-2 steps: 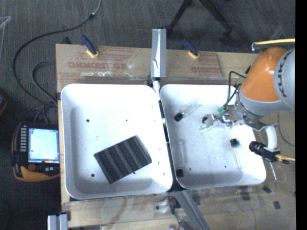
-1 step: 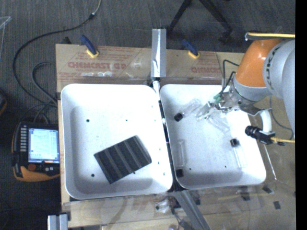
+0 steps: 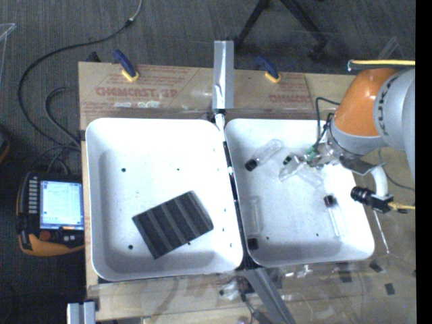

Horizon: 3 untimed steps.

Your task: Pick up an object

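even, fairly bright overhead light; the two white bins nearly wash out, with soft shadows along their inner walls. the dark carpet stays dim. overall the picture is soft and grainy, small objects blurred.

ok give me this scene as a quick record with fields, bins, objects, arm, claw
left bin: shallow white bin holding a black ribbed rectangular block, lying flat in the near half
right bin: shallow white bin holding a clear plastic piece and small black bits
arm: grey arm with orange band, reaching in over the right bin's far right corner
claw: claw low by the clear piece; grip state unclear
bench: brown board with two blue clamps
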Available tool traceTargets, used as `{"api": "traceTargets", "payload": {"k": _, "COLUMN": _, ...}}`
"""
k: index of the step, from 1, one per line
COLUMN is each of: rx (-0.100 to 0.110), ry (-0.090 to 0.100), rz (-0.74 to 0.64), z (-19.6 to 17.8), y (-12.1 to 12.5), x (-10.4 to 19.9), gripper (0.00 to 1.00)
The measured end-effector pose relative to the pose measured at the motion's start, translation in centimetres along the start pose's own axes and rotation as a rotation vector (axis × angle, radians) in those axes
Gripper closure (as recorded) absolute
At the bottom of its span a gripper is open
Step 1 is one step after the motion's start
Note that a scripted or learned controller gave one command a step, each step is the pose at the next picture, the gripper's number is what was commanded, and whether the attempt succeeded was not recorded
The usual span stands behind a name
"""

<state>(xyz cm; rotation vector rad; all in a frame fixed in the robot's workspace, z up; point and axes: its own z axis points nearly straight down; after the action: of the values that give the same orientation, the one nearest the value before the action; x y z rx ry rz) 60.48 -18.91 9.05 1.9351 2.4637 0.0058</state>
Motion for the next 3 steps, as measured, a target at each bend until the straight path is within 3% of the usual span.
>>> {"api": "traceTargets", "payload": {"k": 1, "rx": 0.019, "ry": 0.015, "rz": -0.157, "z": 0.0, "y": 5.6, "x": -3.8, "gripper": 0.00}}
{"api": "traceTargets", "payload": {"k": 2, "rx": 0.000, "ry": -0.001, "rz": -0.203, "z": 0.1, "y": 4.8, "x": 1.8, "gripper": 0.00}}
{"api": "traceTargets", "payload": {"k": 3, "rx": -0.006, "ry": -0.003, "rz": -0.202, "z": -1.1, "y": 5.0, "x": 1.8, "gripper": 1.00}}
